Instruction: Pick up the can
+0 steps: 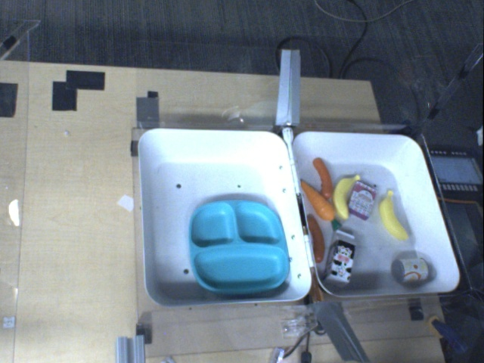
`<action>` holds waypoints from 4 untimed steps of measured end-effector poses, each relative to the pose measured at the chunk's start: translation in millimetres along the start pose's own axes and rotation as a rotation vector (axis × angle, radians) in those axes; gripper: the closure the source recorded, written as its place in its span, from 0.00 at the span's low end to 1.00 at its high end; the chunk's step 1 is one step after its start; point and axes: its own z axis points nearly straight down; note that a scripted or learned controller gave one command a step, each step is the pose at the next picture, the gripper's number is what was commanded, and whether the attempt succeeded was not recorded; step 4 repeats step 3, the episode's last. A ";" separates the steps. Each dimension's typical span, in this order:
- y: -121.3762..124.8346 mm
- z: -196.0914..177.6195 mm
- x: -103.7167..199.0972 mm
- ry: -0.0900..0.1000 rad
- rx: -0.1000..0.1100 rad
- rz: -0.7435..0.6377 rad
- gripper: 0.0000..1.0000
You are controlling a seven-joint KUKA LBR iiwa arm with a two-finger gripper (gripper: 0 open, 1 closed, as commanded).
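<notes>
**Item:** can (411, 269), grey, small, judged to be metal.

**Location:** right-hand bin (423, 161), near corner, on the side from which the arm reaches. It is set apart from a banana (392, 215) further in and a cow-patterned carton (342, 257) to the side. Placement relative to the claw cannot be given.

**Claw:** state cannot be told.

**Handling:** judged light, stiff and smooth, so slipping is likely, and rolling if it lies on its side. Its attitude cannot be told for certain.

**Hold:** to be taken across the round body at mid-height. The bin wall close by leaves little room for one finger.
</notes>
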 end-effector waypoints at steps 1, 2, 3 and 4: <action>0.1 -11.5 1.9 0.002 -0.004 -0.007 1.00; 0.0 -22.9 3.9 0.005 -0.009 -0.015 1.00; -10.1 0.2 21.8 0.000 0.000 -0.075 1.00; -10.1 0.2 21.8 0.000 0.000 -0.075 1.00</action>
